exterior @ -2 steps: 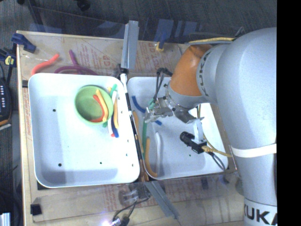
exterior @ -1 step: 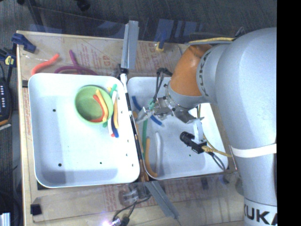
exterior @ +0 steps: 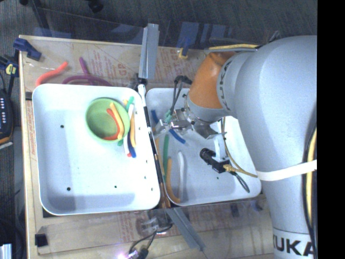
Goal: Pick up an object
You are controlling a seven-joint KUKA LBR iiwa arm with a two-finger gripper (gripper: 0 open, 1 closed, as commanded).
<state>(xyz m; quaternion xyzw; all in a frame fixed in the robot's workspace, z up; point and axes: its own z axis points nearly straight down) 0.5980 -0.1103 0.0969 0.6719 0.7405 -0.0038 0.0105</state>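
We are seeing two white bins lying side by side on the tabletop [exterior: 81, 228]. The left bin [exterior: 81, 193] is holding one round green bowl [exterior: 105, 118] with several coloured sticks at its 3 o'clock. The gripper [exterior: 171, 124] is hovering over the right bin's [exterior: 215, 196] 10 o'clock corner, near a green stick [exterior: 166, 147]; we cannot tell its state.

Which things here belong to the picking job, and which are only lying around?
Job: gripper; green stick, blue stick, orange stick in the right bin.
Lying about: green bowl in the left bin; orange strip on the bench.
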